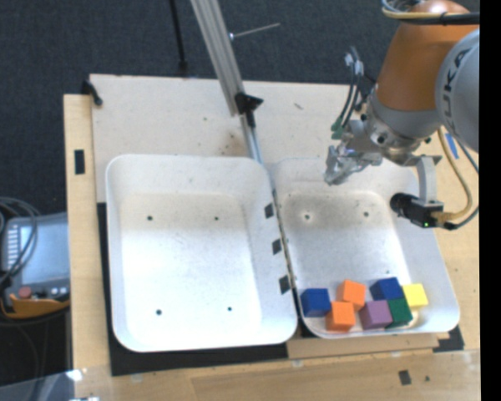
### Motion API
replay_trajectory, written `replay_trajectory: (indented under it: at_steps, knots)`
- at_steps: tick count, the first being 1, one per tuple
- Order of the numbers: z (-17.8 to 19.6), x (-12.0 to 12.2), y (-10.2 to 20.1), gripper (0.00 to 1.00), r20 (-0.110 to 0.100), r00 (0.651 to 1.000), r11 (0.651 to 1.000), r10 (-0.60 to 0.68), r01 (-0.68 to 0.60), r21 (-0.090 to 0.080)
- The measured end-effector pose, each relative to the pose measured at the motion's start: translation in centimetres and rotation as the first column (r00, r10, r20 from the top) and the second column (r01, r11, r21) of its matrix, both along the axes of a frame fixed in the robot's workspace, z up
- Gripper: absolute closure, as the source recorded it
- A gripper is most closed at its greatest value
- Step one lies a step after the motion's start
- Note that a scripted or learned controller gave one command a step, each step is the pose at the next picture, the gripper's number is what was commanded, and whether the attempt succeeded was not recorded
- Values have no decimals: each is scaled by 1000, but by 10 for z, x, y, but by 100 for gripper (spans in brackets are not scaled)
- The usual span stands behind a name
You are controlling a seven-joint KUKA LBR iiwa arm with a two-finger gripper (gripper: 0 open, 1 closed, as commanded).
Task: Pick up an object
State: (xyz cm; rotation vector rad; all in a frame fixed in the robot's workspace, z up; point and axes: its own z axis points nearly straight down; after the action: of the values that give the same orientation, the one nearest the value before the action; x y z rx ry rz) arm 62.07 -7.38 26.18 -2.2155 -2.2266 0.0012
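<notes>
- Camera view: the table (184,98) carries two shallow white bins side by side, the left bin (125,224) and the right bin (417,249).
- The arm (417,65), grey with an orange band, reaches in from the right; its gripper (341,167) hangs over the far end of the right bin, near that bin's far left corner.
- Whether the fingers are spread or closed cannot be told at this size and angle; nothing can be made out between them.
- The objects are small blocks, clustered at the near end of the right bin, well apart from the gripper, nearer the viewer and somewhat to its right.
- From left to right in the cluster: a blue block (316,301), an orange block (342,315) with a second orange block (354,291) just behind it, a purple block (375,314), a green block (400,311), a second blue block (387,288) on the far side, and a yellow block (415,295) at the right end.
- The blocks lie close together, several touching.
- A slanted metal rail (221,53) rises from the table beyond the bins.
</notes>
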Motion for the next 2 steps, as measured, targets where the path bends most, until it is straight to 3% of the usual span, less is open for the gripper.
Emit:
replay_trajectory:
  at_steps: [2]
  knots:
    - [5, -54, 83, 100, 0, 1000, 1000, 1, -1, 1]
